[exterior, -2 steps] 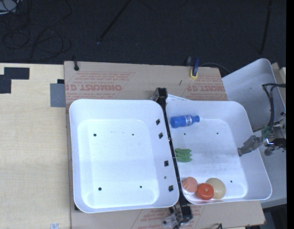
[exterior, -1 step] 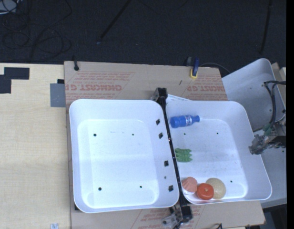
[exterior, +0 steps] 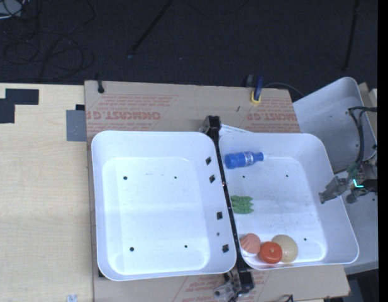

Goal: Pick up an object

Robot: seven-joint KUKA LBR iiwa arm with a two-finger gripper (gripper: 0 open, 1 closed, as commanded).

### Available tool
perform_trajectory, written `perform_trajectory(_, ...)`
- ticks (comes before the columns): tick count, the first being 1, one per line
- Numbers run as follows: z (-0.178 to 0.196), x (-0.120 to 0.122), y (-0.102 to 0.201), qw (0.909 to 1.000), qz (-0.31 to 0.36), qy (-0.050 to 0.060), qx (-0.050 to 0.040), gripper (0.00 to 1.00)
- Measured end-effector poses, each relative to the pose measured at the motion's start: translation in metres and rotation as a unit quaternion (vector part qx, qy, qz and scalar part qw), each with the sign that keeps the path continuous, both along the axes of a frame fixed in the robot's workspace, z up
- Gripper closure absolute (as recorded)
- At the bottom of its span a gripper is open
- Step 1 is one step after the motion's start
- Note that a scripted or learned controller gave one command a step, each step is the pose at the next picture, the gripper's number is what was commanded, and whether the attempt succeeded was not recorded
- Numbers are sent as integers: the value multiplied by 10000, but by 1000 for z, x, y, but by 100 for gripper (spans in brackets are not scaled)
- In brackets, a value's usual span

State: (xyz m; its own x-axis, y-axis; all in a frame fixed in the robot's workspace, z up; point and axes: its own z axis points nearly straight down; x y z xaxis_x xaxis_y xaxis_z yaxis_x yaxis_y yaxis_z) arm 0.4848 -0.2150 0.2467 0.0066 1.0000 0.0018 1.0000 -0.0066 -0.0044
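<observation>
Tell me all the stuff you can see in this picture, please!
white bins: two, white, side by side on the bench
blue bottle: one, blue with a white cap, lying on its side near the far left corner of the right bin
green pea pod: one, green, by the right bin's left wall, about halfway down
pink round thing: one, pale pink, near front corner of the right bin
red tomato-like thing: one, red-orange, touching the pink one
beige round thing: one, tan, right beside the red one
cardboard sheet: one, brown with red print, under the bins
gripper: one, grey, over the right bin's right rim, holding nothing I can see
</observation>
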Motion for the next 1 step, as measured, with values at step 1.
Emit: perform_trajectory(1,10,0,-1,10000,2,6,2,100)
